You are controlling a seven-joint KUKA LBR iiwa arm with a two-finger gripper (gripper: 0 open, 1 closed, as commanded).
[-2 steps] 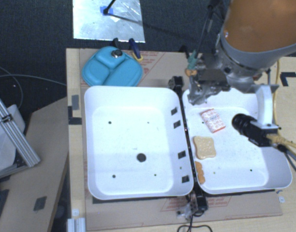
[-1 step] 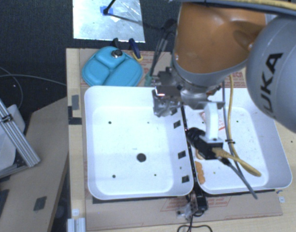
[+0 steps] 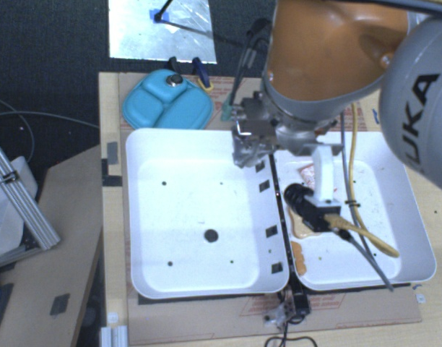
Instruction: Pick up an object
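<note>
1. Two shallow white plastic bins sit side by side on the table (image 3: pixel 113 230).
2. The left white bin (image 3: pixel 178 208) holds one small dark round spot (image 3: pixel 211 236) near its middle. Whether that is a loose thing or a mark on the floor of the bin is hard to tell. A few tiny dark dots are scattered around it.
3. The right white bin (image 3: pixel 394 215) holds the things that could be picked up.
   - A flat tan-brown piece (image 3: pixel 298 257) lies along its left wall.
   - A pale item with red marks (image 3: pixel 305 172) lies nearer the far side.
4. More tan shows further up the same wall, partly covered by robot parts, so it is unclear whether the tan is one piece or two. The pale item is also partly hidden and too blurred to name.
5. The grey arm with its orange band (image 3: pixel 336 42) covers the far end of the right bin.
6. The metal end effector (image 3: pixel 246 149) hangs over the far end of the wall between the bins. It cannot be told whether it is open or closed, and nothing is seen gripped in it.
7. One light-blue moulded plastic container (image 3: pixel 168 101) rests on the table just beyond the left bin.
</note>
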